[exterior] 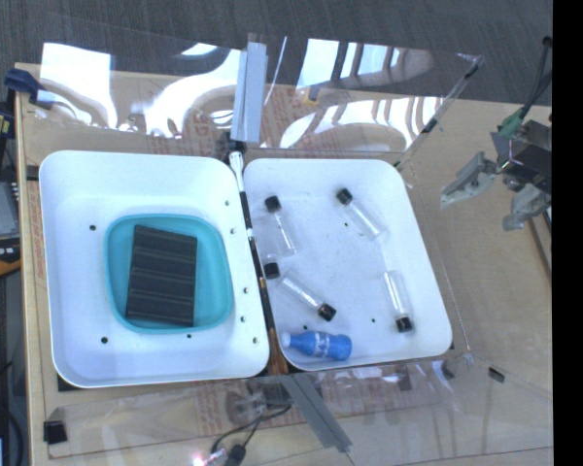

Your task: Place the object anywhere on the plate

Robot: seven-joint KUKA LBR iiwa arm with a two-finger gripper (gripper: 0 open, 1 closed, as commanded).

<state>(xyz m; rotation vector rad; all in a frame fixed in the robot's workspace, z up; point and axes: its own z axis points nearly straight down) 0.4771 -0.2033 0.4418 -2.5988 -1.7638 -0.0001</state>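
Hand is sitting off at the right side of the counter, outside both bins, nothing between its fingers; can't tell if it's open or closed, too small and blurred.

Right bin is lying just left of the hand. Inside it:
- blue bottle lying on its side at the near edge, far lower-left of the hand
- four clear vials with black caps: vial A upper left, vial B nearest the hand, vial C below the hand along the bin's right side, vial D mid-left, just above the bottle

All are lying flat, apart from each other.

Left bin is sitting well left of the hand, touching the right bin along the middle seam. It's holding the teal plate, and a dark ribbed block is lying flat on the plate, roughly centred.
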